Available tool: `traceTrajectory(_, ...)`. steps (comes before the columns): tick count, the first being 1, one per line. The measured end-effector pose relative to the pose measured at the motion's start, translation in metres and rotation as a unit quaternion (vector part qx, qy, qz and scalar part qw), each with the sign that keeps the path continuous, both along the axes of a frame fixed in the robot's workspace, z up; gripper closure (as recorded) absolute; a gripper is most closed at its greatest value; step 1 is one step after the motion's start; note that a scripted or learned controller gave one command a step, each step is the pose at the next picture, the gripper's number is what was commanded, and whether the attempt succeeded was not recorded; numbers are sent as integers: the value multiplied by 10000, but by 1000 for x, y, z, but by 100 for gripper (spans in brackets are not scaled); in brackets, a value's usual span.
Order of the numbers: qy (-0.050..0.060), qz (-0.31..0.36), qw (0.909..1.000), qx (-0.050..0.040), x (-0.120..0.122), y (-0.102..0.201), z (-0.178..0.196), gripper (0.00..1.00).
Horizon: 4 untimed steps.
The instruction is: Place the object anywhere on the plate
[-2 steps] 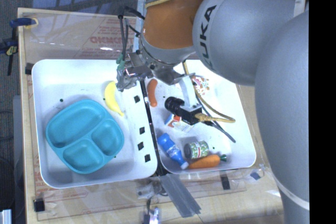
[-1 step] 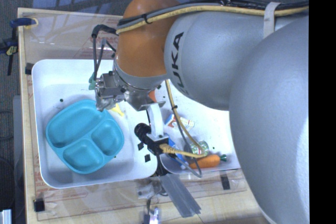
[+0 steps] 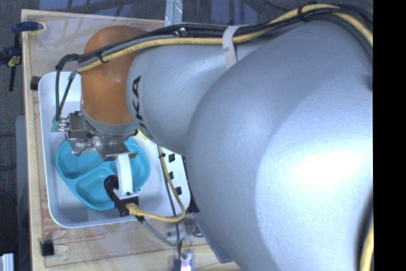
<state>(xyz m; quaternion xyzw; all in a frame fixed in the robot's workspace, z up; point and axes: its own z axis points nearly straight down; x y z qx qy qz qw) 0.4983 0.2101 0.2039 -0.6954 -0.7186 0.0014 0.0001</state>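
A white bin (image 3: 47,105) sits on the left side of the wooden bench (image 3: 30,66). A blue plate (image 3: 68,166) lies flat inside it, near the front. The gripper (image 3: 100,146) hangs right over the plate, pointing down. I cannot tell if it is open or closed, or if it holds anything. The big grey arm (image 3: 266,136) with its orange band (image 3: 106,82) covers everything to the right.
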Motion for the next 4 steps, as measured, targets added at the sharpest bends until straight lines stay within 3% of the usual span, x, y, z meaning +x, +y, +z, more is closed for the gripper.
traceTrajectory(1, 3, 742, 9972, 5, -22, 1, -15, 100)
traceTrajectory(2, -12, -1291, 9916, 1, -21, -20, 6, 100)
traceTrajectory(3, -11, -1290, 9916, 2, -21, -20, 6, 0)
traceTrajectory(4, -10, -1255, 9921, 0, -21, -19, 15, 100)
